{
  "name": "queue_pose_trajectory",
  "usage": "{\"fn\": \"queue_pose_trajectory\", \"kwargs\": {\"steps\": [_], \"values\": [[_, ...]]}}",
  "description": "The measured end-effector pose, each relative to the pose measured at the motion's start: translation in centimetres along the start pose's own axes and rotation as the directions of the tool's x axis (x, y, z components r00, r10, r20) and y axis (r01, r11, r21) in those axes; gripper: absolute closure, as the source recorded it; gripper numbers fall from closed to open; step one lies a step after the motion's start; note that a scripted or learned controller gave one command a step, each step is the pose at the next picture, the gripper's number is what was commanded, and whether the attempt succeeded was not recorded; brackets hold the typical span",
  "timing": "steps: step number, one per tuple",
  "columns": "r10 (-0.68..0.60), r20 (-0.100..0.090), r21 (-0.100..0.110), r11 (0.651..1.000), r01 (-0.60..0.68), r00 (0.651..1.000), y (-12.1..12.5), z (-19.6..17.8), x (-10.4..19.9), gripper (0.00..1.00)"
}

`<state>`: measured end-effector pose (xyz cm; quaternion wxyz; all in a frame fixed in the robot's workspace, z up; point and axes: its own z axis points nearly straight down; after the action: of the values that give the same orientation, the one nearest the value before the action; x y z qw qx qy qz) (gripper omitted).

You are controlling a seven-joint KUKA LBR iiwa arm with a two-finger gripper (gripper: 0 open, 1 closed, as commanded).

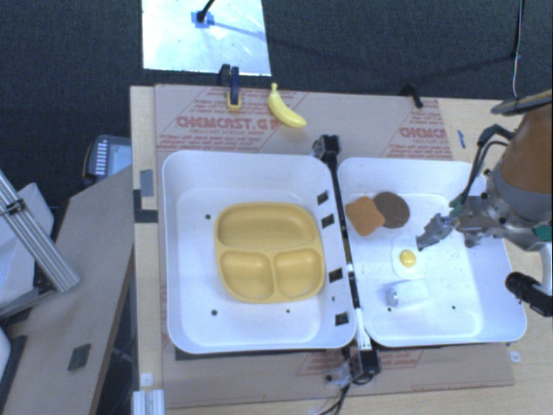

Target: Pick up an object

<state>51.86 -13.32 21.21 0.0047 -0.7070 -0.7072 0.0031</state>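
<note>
Grey arm with orange band (524, 158) cut off by the right edge, upper links out of frame. Two-finger gripper (429, 234) small and blurred; finger state unclear. Small translucent greyish object (392, 297) in the right white bin (484, 327) too faint to identify. Grey device with a keypad (105, 156) left of the bench partly hidden behind the bench edge. Aluminium extrusion bar (30, 236) cut off by the left edge. Cluster of cables and clip (354, 372) at the near bench edge too small to make out.

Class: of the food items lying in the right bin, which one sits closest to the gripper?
The fried egg, white with a yellow yolk, just below-left of the gripper; the toast and brown patty lie farther.
</note>
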Motion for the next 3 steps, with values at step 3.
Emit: {"fn": "queue_pose_trajectory", "kwargs": {"steps": [3], "values": [[-0.001, 0.001, -0.009, 1.0, 0.001, 1.0, -0.2, 9.7, 0.0, 0.0]]}}
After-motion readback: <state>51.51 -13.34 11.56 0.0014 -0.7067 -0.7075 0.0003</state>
